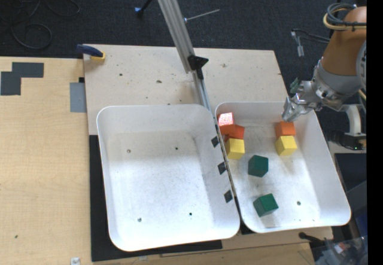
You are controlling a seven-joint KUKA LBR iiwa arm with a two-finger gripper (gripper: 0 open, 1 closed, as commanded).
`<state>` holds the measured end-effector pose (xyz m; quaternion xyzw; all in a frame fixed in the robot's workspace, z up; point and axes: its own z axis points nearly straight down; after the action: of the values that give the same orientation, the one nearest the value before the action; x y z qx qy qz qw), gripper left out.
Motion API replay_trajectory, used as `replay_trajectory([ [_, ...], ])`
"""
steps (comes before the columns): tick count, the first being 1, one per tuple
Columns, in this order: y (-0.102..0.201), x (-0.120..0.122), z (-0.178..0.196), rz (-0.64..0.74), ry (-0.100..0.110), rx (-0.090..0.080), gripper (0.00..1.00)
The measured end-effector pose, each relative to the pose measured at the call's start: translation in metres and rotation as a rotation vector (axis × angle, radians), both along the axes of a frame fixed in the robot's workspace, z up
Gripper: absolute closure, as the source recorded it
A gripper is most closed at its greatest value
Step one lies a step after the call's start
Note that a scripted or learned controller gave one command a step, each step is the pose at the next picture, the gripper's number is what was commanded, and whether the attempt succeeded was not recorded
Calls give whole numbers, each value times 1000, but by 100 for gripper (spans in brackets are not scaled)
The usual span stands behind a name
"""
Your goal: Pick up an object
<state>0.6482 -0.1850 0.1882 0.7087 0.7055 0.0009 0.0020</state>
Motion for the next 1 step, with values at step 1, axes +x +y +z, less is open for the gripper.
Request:
replay_trajectory([
  [1,2,3,44,5,0,0,100],
])
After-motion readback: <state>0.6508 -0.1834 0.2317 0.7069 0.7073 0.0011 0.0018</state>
